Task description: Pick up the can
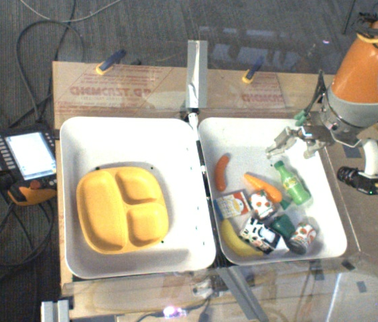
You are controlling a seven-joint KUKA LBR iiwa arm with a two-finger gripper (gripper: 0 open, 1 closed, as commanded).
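Note:
In the right bin [242, 136], several small cans lie in a pile near the front. One has a red and white label [263, 204], a dark green one [285, 225] lies beside it, and another [304, 235] rests at the front right. My gripper [289, 149] hangs over the bin's back right part, above and behind the pile and just behind the green bottle [292, 183]. Its fingers are spread open with nothing between them.
Around the cans lie a carrot [264, 185], a red sausage [222, 170], a banana [232, 241], a small carton [230, 205] and a black-and-white patterned item [256, 233]. A yellow divided plate [122, 208] fills much of the left bin [75, 139].

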